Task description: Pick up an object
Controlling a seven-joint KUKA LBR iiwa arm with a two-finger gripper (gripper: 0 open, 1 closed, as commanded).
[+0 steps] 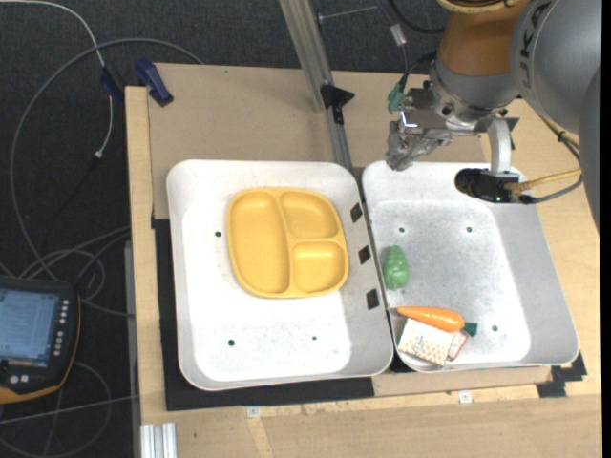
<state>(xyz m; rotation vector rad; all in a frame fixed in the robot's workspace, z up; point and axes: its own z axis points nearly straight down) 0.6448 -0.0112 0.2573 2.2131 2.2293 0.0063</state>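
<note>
Green round object (395,266) at right bin's left wall; orange carrot (431,318) on patterned packet (429,343), front-left corner

A tan wooden tabletop (239,103) carries 2 shallow white plastic bins, the left bin (191,284) and the right bin (535,284), side by side. A blue clamp (153,82) grips its far-left corner. A black-and-orange handheld control pendant (33,337) lies on the dark floor, among loose cables.

Grey KUKA arm (563,36) with an orange wrist band (482,27)

Rounded matte-grey casing meets a broad orange ring; below it sits a metal gripper (401,156) — grey, boxy, with a small green part — and thin black cables trail alongside.
</note>
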